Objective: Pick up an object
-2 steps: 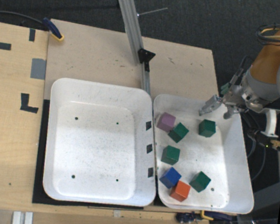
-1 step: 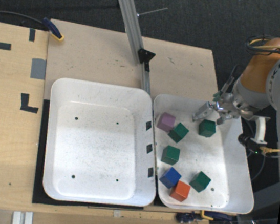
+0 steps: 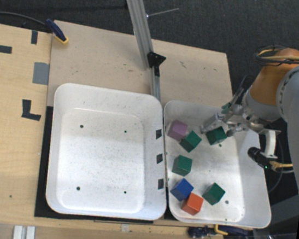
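Note:
My gripper (image 3: 218, 132) hangs over the upper part of the right bin (image 3: 253, 198), coming in from the right. A dark green cube (image 3: 215, 136) sits between its fingertips, and the fingers are shut on it. In the same bin, left of the gripper, a purple cube (image 3: 178, 129) lies beside a green cube (image 3: 190, 141). Further down the bin lie another green cube (image 3: 182, 164), a blue cube (image 3: 182, 189), an orange cube (image 3: 193, 203) and one more green cube (image 3: 215, 193).
The left bin (image 3: 100, 153) stands next to the right one, sharing a raised rim. A slanted metal pole (image 3: 143, 29) ends at a black clamp near the bins' top junction. The arm's grey body and orange band (image 3: 271, 78) fill the right side.

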`<move>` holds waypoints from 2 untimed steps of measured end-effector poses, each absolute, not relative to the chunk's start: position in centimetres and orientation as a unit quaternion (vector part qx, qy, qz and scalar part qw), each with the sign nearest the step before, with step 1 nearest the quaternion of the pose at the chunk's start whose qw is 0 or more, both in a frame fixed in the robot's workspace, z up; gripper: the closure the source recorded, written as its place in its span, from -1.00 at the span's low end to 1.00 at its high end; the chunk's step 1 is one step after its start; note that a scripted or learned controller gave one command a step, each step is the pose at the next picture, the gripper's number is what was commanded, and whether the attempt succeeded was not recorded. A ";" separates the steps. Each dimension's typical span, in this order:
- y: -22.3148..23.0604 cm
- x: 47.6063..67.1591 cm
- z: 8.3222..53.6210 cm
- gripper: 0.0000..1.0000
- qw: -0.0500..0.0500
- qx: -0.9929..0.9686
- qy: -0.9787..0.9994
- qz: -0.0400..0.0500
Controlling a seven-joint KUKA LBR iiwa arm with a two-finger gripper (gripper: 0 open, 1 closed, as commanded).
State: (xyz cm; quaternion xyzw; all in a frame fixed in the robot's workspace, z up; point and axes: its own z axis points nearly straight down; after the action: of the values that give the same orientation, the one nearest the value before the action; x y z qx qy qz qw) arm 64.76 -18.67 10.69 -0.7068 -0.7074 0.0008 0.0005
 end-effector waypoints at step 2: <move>-18.2 64.1 17.5 1.00 -0.001 -0.707 -0.708 -0.001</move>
State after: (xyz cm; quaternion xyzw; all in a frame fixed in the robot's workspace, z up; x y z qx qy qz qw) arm 64.14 -18.16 17.46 -0.7065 -0.7077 -0.0009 -0.0013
